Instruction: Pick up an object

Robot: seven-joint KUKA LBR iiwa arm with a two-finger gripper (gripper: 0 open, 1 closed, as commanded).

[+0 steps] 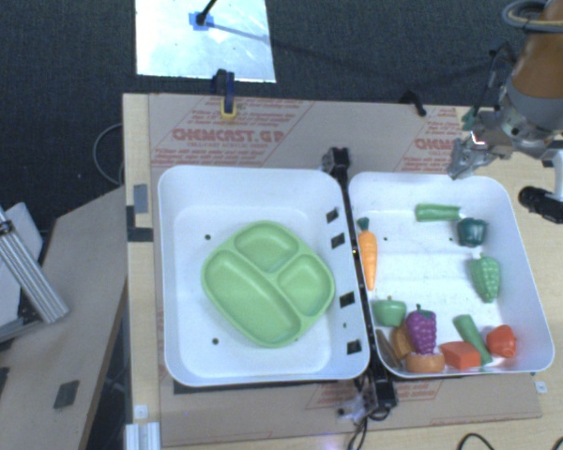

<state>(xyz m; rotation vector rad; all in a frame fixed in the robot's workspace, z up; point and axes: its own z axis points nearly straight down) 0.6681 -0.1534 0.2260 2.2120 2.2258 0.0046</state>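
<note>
The right bin holds several toy foods: a carrot at its left wall, a green cucumber, a dark teal pepper, green grapes, purple grapes, a green apple, a red tomato and orange and red pieces along the near wall. My gripper hangs above the back rim of that bin, beyond the cucumber, with nothing visible in it.
In the left bin lies a green divided plate. Black clips join the two bins at the middle. A grey frame stands off the bench to the left.
</note>
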